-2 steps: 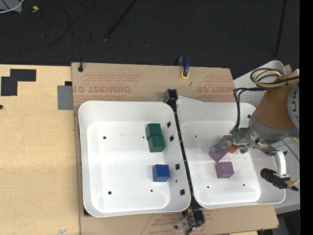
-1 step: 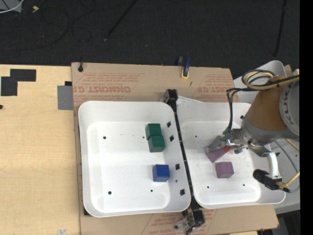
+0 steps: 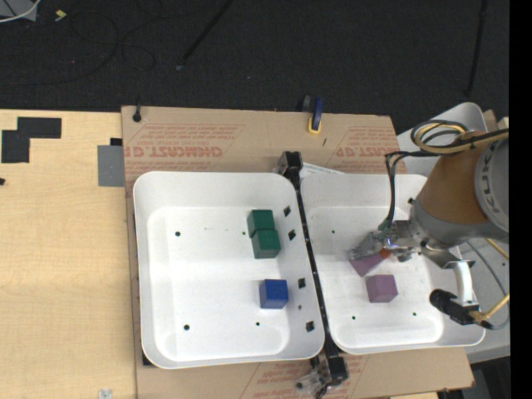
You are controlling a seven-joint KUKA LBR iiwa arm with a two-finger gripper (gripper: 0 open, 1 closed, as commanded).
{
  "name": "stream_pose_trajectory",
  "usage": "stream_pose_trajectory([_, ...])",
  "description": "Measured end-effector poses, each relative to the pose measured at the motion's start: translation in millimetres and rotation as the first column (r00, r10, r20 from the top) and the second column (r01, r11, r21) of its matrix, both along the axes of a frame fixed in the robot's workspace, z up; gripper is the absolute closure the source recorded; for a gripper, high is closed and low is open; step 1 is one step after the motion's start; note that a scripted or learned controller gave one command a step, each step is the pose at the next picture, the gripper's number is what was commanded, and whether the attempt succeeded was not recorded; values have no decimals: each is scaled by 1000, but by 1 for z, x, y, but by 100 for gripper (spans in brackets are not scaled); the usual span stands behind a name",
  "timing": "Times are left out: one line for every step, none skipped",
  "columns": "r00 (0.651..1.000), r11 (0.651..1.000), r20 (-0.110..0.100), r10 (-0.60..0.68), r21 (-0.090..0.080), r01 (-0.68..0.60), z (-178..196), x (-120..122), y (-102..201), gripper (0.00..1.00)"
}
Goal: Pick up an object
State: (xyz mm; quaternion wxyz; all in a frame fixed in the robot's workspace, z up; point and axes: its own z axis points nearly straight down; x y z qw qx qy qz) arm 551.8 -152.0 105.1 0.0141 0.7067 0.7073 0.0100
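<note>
Reaching into the right bin (image 3: 416,332), the hand (image 3: 376,248) is placed over one purple block (image 3: 363,263); its grip cannot be told. Another purple block (image 3: 381,288) could be bumped.

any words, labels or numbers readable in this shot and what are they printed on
Red print on the brown cardboard sheet behind the left white bin: upside down and blurred, too unclear to read with any confidence.
Red print on the same sheet behind the right white bin: partly covered, unreadable.
Red print on the cardboard's front edge: faint, unreadable.
The green, blue and purple blocks show no lettering.
</note>
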Motion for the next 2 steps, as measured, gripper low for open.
stream_pose_trajectory([1000,1000,7,-2,-1,2,-1,-1,-2,0])
stream_pose_trajectory([1000,1000,-13,1,6,0,-9,-23,8,0])
